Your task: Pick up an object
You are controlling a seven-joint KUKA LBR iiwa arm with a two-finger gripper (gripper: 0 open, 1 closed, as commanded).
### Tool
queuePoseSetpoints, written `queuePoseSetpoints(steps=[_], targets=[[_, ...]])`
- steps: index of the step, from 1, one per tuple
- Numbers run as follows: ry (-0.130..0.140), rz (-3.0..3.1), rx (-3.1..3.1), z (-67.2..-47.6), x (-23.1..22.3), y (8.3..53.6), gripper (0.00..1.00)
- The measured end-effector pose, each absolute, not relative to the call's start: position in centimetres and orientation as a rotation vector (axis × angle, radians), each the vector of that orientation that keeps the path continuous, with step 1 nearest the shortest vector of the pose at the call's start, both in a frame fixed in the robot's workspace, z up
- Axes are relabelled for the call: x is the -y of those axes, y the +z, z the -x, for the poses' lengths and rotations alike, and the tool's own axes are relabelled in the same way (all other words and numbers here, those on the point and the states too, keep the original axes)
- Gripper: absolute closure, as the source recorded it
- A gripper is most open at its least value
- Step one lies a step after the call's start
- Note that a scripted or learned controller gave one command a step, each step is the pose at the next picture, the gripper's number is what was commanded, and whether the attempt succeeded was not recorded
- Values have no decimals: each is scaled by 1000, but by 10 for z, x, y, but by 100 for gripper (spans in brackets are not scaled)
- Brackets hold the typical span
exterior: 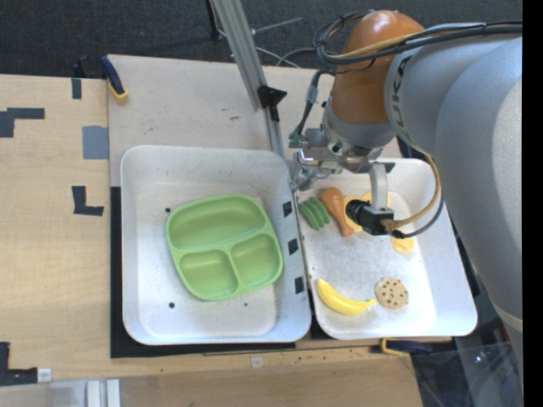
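At right bin's (441,312) upper-left rim: gripper (307,170) | banana (344,299), cookie (391,292) well apart

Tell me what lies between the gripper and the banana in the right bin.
Nothing visible does. The gripper sits at the right bin's upper left corner above a green ridged piece; bare floor separates that from the banana.

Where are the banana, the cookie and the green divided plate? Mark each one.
banana (343,300), camera view, middle of its curved yellow body, right bin.
cookie (391,292), camera view, centre of its round speckled face, right bin.
green divided plate (224,246), camera view, on the ridge between its compartments, left bin.
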State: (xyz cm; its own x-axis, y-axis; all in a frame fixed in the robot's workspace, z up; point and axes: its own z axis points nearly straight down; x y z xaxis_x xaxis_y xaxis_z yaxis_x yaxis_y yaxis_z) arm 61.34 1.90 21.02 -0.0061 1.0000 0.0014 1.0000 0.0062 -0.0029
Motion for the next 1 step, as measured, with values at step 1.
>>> queuePoseSetpoints(steps=[1], targets=[[0,2213,2227,-610,-64,220,100]])
